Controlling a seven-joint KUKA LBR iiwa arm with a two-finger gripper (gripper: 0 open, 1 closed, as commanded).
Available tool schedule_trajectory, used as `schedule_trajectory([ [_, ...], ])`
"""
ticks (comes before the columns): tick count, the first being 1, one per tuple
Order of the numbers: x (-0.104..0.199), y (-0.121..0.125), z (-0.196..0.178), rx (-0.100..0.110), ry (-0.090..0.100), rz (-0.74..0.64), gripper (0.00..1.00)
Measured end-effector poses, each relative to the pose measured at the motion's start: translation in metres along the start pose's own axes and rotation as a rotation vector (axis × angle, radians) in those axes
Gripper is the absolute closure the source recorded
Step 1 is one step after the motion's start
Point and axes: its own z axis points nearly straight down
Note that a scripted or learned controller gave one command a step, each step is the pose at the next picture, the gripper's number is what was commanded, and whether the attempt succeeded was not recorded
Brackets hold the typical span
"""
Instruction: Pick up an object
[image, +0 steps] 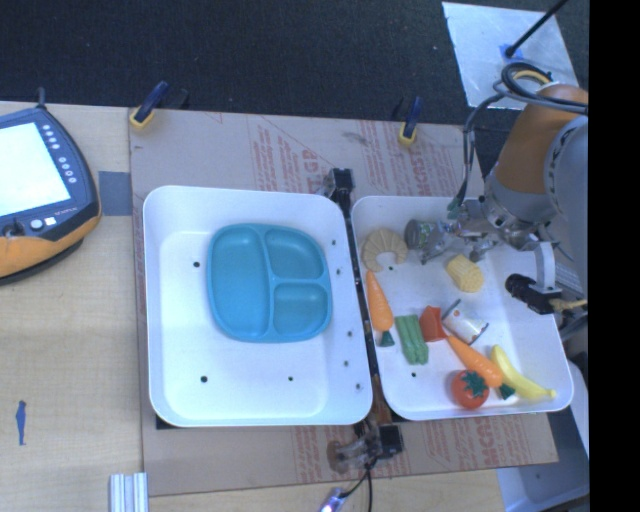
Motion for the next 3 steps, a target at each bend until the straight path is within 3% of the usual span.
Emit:
schedule_trajectory([
  [2, -0.016, 0.001, 0.001, 0.005, 0.004, 0.001, 0.0],
  [3, -0.004, 0.001, 0.001, 0.004, 0.0, 0.001, 0.0],
])
